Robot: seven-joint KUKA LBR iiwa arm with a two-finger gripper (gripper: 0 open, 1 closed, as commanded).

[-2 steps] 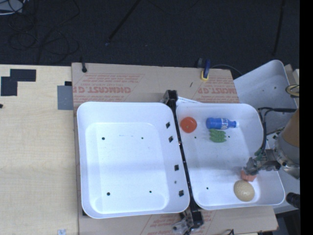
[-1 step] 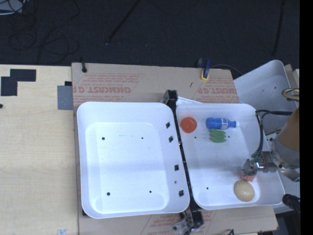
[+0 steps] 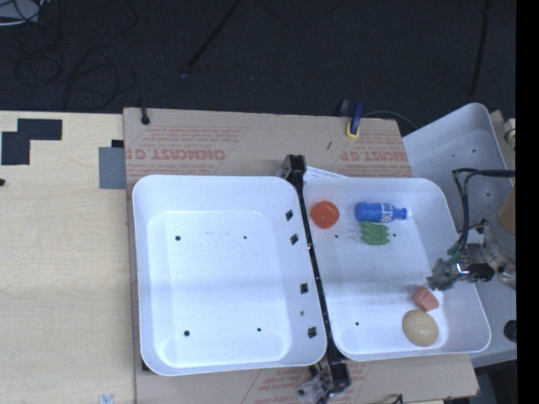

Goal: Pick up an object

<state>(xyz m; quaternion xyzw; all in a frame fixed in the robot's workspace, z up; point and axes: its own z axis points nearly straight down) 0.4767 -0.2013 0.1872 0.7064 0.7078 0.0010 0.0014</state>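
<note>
The right bin (image 3: 358, 343) holds an orange round object (image 3: 325, 215), a blue bottle (image 3: 379, 212) lying on its side, a green object (image 3: 376, 235) just below the bottle, a small pink block (image 3: 425, 298) and a beige lump (image 3: 420, 327). My gripper (image 3: 446, 274) hangs at the bin's right side, just above and to the right of the pink block. Nothing shows between its fingertips.
The left bin (image 3: 160, 225) stands beside the right one, parted by a black divider (image 3: 307, 259). Cardboard (image 3: 210, 146) lies under both bins. Cables (image 3: 472, 183) run along the right edge near the arm.
</note>
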